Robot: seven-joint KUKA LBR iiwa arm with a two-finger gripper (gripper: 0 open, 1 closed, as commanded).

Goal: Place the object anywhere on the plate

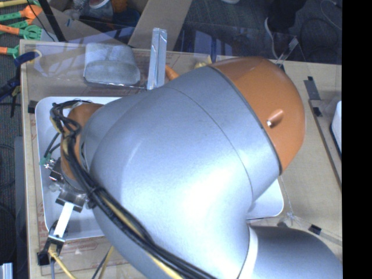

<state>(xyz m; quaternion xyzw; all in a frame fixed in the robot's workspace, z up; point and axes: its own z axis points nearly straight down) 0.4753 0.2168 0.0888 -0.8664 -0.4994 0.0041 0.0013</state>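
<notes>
1. From where I stand, the gripper itself is buried under the arm (192,173); the big grey body with its orange band (273,115) leans right across the bins, so I cannot tell whether the gripper is apart, together or clamped on anything.

2. At the left edge of the arm a bundle of black cables (67,132) loops down past the wrist, and a small white bracket (61,220) sticks out below it, over the near-left part of the left bin (39,156). That suggests the working end is down low inside that bin.

3. The object and the plate are both hidden behind the arm; I cannot say where either lies, nor whether the object is on the plate yet.

4. A sliver of the right bin (273,205) peeks out by the arm's lower right side.

5. Beyond the bins, on the table (317,156), lie a grey pad (111,65) and an upright clear strip (157,57); cardboard boxes (157,13) sit behind.

6. My judgement: the arm is mid-reach in the left bin, either going for the object or setting it down. The next move calls for lifting clear enough to confirm what, if anything, is held.
</notes>
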